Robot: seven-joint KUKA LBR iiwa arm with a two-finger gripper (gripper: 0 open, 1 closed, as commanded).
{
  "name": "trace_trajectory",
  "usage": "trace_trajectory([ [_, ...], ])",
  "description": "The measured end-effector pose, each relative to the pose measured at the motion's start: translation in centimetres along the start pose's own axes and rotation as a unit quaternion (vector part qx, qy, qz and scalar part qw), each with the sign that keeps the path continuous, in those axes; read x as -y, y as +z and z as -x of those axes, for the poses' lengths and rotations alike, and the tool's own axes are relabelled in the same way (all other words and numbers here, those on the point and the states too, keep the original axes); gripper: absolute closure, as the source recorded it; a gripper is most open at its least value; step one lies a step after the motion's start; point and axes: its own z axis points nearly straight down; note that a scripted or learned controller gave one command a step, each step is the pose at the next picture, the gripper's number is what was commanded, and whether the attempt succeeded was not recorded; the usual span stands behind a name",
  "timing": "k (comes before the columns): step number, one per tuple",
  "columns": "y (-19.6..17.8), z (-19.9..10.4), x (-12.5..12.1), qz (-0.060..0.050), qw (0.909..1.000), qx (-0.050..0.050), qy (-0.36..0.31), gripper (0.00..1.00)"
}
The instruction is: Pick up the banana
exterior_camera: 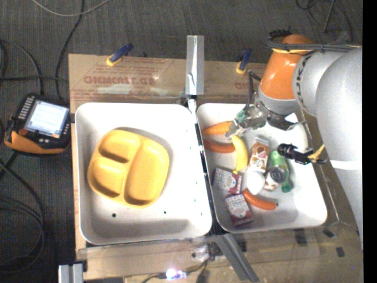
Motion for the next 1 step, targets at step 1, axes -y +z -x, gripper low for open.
trace_trajectory([
  [1, -10.81, -7.71, -4.12, -0.005, 0.9974, -0.003, 0.072, 1.0],
])
